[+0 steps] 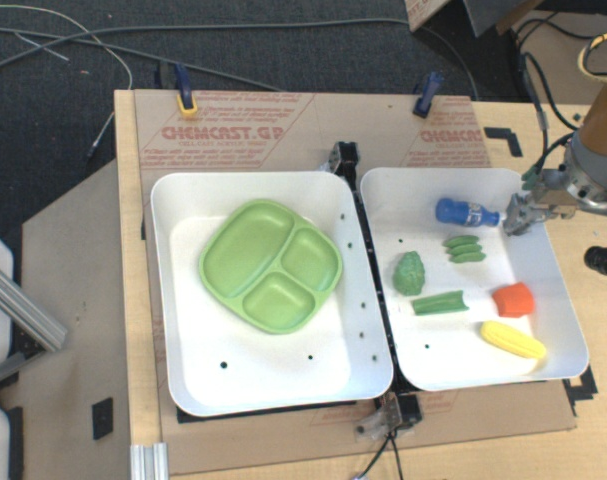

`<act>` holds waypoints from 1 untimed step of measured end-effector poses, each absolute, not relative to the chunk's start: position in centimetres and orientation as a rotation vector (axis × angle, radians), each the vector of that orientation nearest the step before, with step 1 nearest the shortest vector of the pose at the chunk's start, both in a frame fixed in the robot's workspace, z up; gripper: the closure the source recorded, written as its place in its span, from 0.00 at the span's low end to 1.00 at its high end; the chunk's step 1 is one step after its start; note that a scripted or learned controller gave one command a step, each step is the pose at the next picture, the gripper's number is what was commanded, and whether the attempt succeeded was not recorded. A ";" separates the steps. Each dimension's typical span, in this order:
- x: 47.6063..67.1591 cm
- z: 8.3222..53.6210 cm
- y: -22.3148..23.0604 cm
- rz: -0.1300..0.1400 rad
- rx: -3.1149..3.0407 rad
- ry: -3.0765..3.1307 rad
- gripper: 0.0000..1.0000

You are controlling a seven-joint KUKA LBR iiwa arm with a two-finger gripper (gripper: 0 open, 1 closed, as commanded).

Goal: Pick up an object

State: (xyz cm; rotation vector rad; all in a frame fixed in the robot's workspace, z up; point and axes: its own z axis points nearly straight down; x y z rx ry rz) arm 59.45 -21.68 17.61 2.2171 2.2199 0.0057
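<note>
We see the left bin [183, 368] well off from the gripper [521, 215], across the divider, with a green three-compartment plate [271, 265] lying flat in it. The right bin [433, 363] sits under the gripper, which hangs over its upper right part, near the rim. We cannot tell how the tool is set; nothing visibly held. Yellow banana-like toy [513, 340] lies far below the gripper, near the lower right corner. Blue bottle [465, 212] lies just beside the gripper, to its left. Green stick-shaped piece [439, 304] is down-left of it. Green pea pod [466, 249] sits just below-left. Leafy green lump [410, 273] is further left. Orange block [514, 299] lies below the gripper.
</note>
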 end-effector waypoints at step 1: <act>59.4 18.3 -19.7 0.004 2.218 2.225 1.00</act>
